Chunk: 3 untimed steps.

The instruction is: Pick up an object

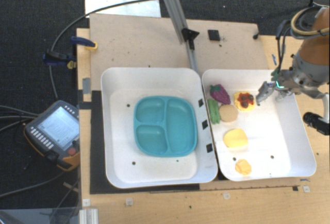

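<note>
Beside the right bin (304, 158), the left bin (116, 166) holds a teal divided plate (166, 126). Within the right bin, toward its left wall, lie a purple item (220, 94), a green item (213, 110), a beige round piece (229, 113), a red-and-yellow item (244, 100), a yellow block (235, 138) and a small yellow-orange piece (243, 167). Over that bin's far right part, the end effector (264, 92) hangs just beside the red-and-yellow item; contact is unclear. Nothing is seen between its fingers, and I cannot tell whether they are parted or closed.
</note>
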Tool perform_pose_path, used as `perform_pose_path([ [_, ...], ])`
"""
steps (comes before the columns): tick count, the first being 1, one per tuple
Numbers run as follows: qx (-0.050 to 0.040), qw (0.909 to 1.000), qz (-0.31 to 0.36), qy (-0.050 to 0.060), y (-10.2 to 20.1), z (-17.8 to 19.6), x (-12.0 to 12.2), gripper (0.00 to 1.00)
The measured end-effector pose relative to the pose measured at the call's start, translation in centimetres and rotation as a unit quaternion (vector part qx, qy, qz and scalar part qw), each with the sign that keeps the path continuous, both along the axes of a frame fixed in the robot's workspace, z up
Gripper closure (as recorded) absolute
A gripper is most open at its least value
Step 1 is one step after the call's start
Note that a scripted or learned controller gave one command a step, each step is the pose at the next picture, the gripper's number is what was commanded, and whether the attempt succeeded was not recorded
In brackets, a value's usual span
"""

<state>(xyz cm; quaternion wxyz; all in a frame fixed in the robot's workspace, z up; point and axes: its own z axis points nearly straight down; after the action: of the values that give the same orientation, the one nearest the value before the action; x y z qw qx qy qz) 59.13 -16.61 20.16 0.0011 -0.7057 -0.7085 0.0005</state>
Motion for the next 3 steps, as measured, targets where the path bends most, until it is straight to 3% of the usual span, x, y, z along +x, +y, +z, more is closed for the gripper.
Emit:
perform_pose_path([
  [1, -0.0004, 1.0, 0.0, -0.002, 0.0, 0.2, 0.1, 0.0],
  [2, -0.0007, 1.0, -0.001, -0.001, -0.5, -4.3, 0.7, 0.0],
  [3, -0.0004, 1.0, -0.002, 0.0, -0.8, -9.4, -0.3, 0.0],
])
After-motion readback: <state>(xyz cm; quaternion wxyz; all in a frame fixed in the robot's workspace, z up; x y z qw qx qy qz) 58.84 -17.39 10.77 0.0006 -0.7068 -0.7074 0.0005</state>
